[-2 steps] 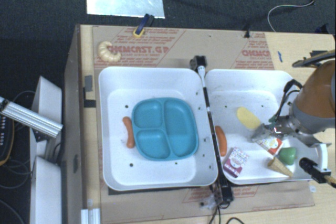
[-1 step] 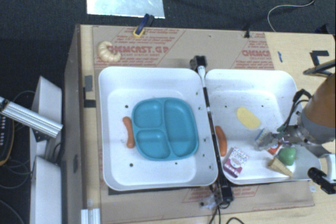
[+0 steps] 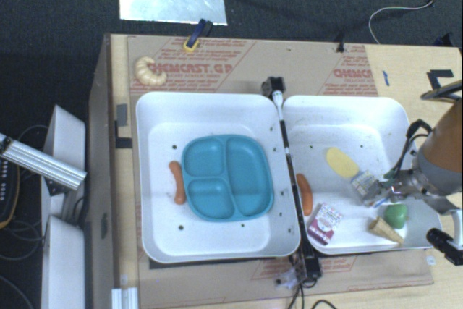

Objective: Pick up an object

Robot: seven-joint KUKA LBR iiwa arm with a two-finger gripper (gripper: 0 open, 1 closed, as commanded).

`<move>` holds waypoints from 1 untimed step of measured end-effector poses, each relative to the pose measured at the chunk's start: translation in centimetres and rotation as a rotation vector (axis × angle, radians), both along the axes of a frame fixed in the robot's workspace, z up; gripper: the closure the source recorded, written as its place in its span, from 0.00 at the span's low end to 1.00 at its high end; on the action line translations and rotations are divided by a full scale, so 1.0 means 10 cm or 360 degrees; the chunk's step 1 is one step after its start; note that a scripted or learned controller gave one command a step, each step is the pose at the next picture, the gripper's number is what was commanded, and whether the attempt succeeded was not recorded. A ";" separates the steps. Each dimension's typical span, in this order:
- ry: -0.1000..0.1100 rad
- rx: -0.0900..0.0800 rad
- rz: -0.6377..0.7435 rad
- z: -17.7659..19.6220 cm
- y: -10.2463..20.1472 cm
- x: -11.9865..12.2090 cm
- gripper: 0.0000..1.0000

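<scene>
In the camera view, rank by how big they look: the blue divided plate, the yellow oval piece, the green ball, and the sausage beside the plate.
1. Blue divided plate, by far the largest.
2. Yellow oval piece and sausage beside the plate: too alike to rank; the sausage is longer, the oval wider.
3. Green ball, smallest.

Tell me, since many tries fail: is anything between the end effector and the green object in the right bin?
Nothing visible. The end effector is right beside the green object, with the tan wedge lying on its far side, toward the bin's front rim.
</scene>
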State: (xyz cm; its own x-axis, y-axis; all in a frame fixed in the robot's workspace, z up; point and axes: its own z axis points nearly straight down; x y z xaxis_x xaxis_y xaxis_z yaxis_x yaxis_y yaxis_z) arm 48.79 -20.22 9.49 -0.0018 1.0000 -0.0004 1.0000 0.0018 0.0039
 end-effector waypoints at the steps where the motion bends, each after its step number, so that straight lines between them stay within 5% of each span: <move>1: 0.0001 0.0000 0.0003 0.70 0.56 0.00 1.00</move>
